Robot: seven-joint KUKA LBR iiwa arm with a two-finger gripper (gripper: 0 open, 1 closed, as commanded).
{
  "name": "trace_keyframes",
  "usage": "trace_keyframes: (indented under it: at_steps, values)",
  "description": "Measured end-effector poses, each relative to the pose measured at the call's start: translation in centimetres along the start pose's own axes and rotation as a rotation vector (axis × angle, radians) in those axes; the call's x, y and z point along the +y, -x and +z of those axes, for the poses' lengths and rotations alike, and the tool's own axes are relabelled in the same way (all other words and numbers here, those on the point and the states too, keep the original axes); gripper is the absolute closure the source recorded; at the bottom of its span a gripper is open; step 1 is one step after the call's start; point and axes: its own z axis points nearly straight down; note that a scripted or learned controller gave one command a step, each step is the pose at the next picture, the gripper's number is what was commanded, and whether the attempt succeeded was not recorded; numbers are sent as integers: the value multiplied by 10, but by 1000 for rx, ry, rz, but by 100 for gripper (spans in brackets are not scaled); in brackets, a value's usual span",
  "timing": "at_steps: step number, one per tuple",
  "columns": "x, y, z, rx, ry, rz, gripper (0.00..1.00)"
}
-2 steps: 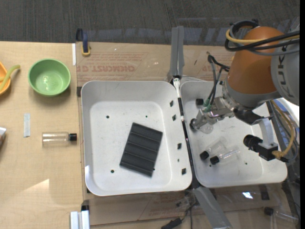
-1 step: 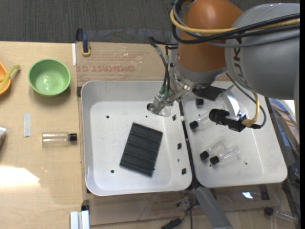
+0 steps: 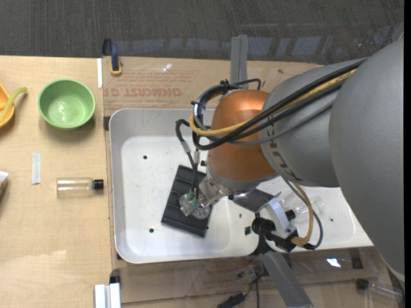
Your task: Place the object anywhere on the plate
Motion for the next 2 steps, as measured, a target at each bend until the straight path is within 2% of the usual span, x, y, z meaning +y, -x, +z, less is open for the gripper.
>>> trace_keyframes:
  at_steps: [1,2]
  values:
    - [80,8,-51,-2,4,-181,100]
    - [80,8,-51,-2,4,-181,0]
